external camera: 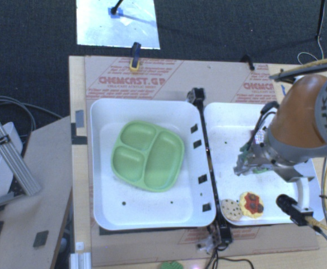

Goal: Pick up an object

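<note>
- Camera view looks down at a slant on a bench with two shallow white bins side by side, a left bin (99, 206) and a right bin (225, 122), divided by a dark strip with black clips.
- A light green divided plate (148, 156) lies flat in the left bin, near its centre. It has three compartments, and its long axis runs from upper left to lower right.
- The grey arm (306, 122), with its orange band, reaches in from the right and hangs over the right bin.
- The gripper (247, 164) points toward the left, low over the bin floor near the middle of the right bin. I cannot tell how it is set; the tip is small and blurred.
- Two small flat round things lie at the near edge of the right bin, just beside each other: a pale speckled cookie (229, 208) on the left and a yellow disc with red topping (252, 204) on the right. Both sit apart from the gripper, nearer the camera.
- Nothing is visibly gripped.
</note>
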Available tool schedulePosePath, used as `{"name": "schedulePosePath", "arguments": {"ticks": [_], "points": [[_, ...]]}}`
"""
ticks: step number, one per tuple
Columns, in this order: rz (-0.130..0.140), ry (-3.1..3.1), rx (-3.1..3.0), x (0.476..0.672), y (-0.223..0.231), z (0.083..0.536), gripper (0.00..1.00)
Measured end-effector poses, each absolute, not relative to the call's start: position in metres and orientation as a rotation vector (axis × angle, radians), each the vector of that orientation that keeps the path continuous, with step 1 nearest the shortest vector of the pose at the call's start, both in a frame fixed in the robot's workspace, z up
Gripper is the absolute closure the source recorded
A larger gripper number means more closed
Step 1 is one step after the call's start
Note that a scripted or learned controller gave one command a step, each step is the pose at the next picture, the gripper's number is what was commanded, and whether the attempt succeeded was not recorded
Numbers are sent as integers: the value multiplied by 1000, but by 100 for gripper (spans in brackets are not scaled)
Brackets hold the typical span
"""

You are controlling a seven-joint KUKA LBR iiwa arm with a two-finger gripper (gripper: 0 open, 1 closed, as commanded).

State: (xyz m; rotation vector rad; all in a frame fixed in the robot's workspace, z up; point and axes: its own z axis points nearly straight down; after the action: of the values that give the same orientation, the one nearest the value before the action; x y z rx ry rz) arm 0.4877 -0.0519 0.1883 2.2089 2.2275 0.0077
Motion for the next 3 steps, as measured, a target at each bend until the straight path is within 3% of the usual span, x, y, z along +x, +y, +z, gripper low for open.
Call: {"name": "schedulePosePath", "arguments": {"ticks": [1, 2, 3], "points": [[5, 2230, 2211, 487, 5, 184, 100], [6, 2236, 2208, 491, 95, 184, 100], [3, 2230, 2212, 517, 155, 126, 100]]}}
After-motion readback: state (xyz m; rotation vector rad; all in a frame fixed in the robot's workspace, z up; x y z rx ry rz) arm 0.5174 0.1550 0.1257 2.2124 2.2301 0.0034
